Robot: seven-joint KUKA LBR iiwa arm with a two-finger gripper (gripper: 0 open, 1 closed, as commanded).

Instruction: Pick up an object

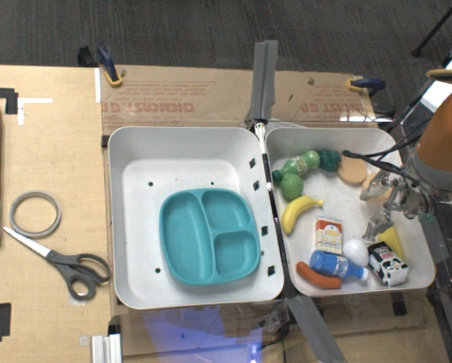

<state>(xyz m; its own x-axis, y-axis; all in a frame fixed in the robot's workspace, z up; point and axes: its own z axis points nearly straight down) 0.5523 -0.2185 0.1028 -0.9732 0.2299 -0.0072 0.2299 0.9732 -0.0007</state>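
The right bin holds several toys. At its back lie a green bottle, a green ball and a tan round disc. A banana and a small juice carton lie in the middle. A white egg, a blue bottle, a red sausage and a black-and-white carton sit along the front. My gripper hangs over the bin's right side, just above a yellow wedge and right of the egg. Nothing is visibly held.
The left bin holds a teal divided plate. On the bench to the left lie scissors and a tape roll. Cables trail from the arm over the right bin's far corner.
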